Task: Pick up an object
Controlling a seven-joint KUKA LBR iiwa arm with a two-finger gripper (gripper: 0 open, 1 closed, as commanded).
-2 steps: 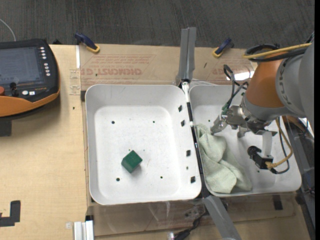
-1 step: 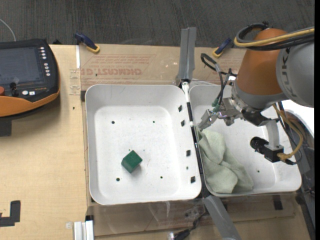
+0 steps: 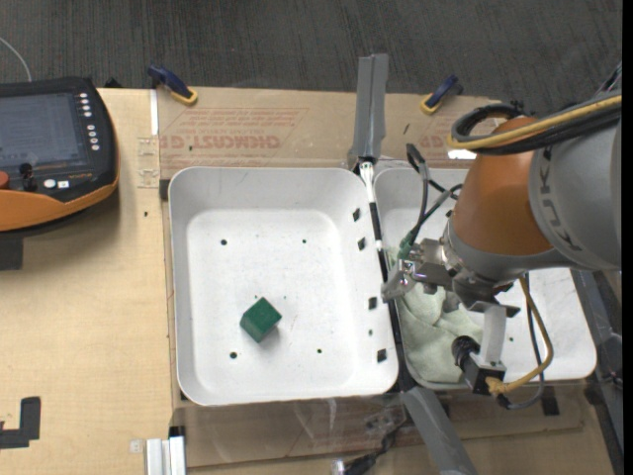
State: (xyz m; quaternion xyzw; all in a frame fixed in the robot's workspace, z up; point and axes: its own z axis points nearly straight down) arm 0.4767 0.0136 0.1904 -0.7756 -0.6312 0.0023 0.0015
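A: Overhead, two shallow white bins sit side by side on a cardboard-covered bench. What lies in the left bin (image 3: 198, 265)?

B: One small green block (image 3: 261, 320), resting on the floor of that bin, toward its near side and a little left of centre. It lies by itself, touching no wall.

A: And the arm (image 3: 534, 196)?

B: Grey, with its orange band, it reaches in from the right and hangs over the right bin (image 3: 584, 344). The wrist covers much of that bin's left half, close to the divider between the two bins.

A: Where is the gripper (image 3: 420, 270)?

B: Below the orange band, above a pale, crumpled cloth (image 3: 430, 330) that lies in the right bin's near-left part. Cables and the wrist crowd that spot; whether the gripper is grasping anything cannot be told.

A: How do block and gripper stand to each other?

B: Well apart, in separate bins, with the divider between them.

A: Anything beyond the bins?

B: A control pendant (image 3: 49, 151) with a screen and orange trim sits at the far left of the bench. Clamps (image 3: 173, 84) pin the cardboard's far edge.
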